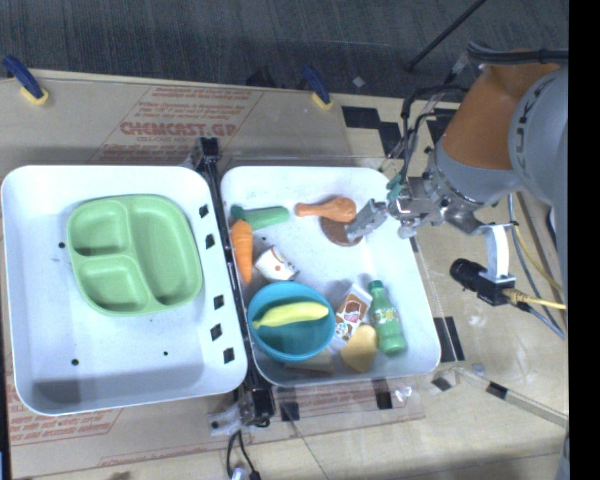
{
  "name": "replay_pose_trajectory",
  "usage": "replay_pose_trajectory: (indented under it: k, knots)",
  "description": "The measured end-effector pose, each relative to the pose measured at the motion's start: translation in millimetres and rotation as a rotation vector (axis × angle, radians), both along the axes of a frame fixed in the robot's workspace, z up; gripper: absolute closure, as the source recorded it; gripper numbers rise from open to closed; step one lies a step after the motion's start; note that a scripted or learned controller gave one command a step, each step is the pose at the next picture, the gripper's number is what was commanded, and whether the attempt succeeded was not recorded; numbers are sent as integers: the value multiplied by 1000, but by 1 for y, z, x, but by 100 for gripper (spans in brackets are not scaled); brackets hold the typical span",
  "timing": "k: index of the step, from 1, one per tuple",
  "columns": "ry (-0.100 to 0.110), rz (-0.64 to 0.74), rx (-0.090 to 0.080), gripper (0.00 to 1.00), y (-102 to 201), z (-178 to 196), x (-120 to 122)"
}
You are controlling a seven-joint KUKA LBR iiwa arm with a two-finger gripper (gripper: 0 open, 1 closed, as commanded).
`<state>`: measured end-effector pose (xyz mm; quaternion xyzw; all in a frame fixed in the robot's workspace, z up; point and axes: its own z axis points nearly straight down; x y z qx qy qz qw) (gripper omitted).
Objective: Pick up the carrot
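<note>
The orange carrot (242, 251) lies lengthwise along the left wall of the right bin (420, 298), just below a green cucumber-like piece (261, 216). My gripper (388, 219) hangs over the bin's upper right edge, well to the right of the carrot. Its fingers stand apart and open, with nothing between them. One fingertip (364, 221) sits next to a brown disc (337, 231) and a drumstick (326, 209).
A blue bowl (289, 332) with a banana (291, 314) sits below the carrot, and a small white cup (275, 264) is right beside it. A green bottle (385, 318), a packet (352, 308) and a yellow piece (360, 347) lie at lower right. The left bin (30, 298) holds a green divided plate (135, 252).
</note>
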<state>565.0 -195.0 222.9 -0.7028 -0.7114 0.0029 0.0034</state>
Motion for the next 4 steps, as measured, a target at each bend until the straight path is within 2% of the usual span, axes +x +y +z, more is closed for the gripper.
replay_pose_trajectory:
  k: [1, 2, 3, 4]
  knots:
    - [11, 59, 2, 0, 40, -98, 49]
    - [4, -168, -1, 0, 91, -132, 72]
    - [9, -425, -3, 0, 97, -133, 55]
    - [12, -753, -5, 0, 100, -133, 46]
